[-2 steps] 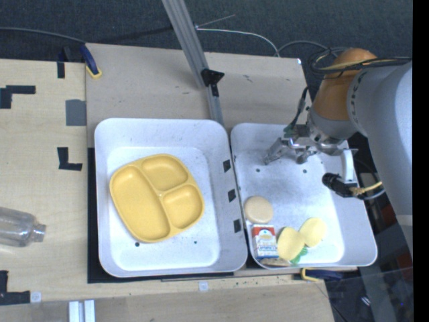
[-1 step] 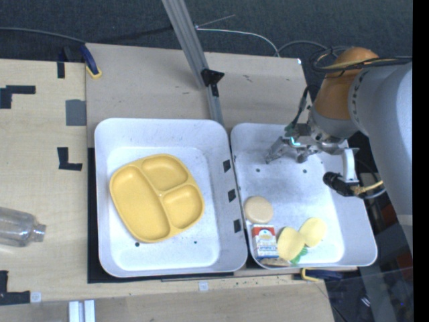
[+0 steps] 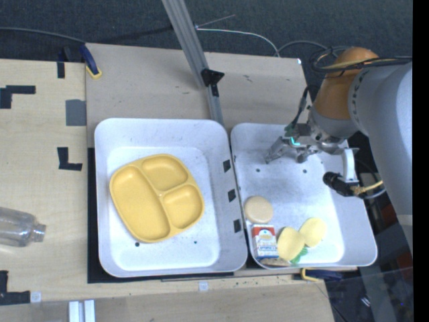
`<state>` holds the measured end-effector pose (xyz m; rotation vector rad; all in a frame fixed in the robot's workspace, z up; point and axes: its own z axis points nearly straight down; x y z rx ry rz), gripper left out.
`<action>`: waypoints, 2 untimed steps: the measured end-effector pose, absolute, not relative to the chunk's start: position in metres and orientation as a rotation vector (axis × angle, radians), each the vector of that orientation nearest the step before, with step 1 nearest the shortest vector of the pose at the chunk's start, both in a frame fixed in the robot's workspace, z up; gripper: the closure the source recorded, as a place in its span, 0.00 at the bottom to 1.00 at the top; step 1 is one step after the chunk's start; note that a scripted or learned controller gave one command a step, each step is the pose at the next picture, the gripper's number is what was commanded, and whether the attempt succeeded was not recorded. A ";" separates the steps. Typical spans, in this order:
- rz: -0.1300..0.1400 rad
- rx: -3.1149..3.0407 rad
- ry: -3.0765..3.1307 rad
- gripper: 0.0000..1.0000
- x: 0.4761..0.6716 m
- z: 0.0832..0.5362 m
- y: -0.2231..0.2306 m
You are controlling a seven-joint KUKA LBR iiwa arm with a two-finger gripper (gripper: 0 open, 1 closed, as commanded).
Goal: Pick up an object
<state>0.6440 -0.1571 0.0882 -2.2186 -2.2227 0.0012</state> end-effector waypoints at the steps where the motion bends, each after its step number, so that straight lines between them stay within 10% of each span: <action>1: 0.007 -2.204 -2.204 0.00 0.672 0.087 -0.197; 2: 0.042 -2.221 -2.207 0.00 0.675 0.086 -0.176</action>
